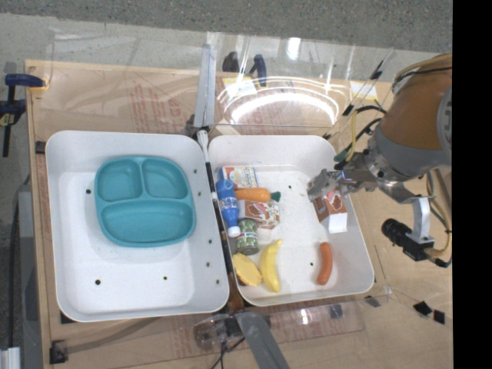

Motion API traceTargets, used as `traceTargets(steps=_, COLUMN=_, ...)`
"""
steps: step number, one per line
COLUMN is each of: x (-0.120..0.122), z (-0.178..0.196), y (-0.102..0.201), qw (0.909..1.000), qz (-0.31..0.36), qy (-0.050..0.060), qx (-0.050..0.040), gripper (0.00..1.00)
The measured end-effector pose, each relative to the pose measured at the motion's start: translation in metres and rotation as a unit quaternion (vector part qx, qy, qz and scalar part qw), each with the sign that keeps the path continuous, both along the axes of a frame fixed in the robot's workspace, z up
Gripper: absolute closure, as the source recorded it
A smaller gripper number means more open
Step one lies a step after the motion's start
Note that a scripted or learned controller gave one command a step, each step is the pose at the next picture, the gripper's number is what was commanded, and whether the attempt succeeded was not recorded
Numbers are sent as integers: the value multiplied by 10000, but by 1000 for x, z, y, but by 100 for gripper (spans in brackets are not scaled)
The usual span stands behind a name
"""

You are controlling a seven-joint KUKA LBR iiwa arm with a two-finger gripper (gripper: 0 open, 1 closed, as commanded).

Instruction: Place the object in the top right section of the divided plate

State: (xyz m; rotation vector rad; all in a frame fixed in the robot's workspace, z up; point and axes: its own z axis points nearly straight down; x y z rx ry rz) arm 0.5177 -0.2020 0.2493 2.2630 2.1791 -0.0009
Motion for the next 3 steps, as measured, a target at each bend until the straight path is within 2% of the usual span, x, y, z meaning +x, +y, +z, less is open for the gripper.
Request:
traceTargets(steps=1, x=20, z=-43, y=54, qw=9811, qz=1937, qy=13, qx=4, gripper=100)
traceTargets(steps=2, x=43, z=-62, y=136, qw=9656, qz=2600, qy=13, qx=6, gripper=100)
traceTargets(steps=3, x=109, z=-62, y=215, qw=9653, qz=2613, qy=4, qx=0, gripper=100)
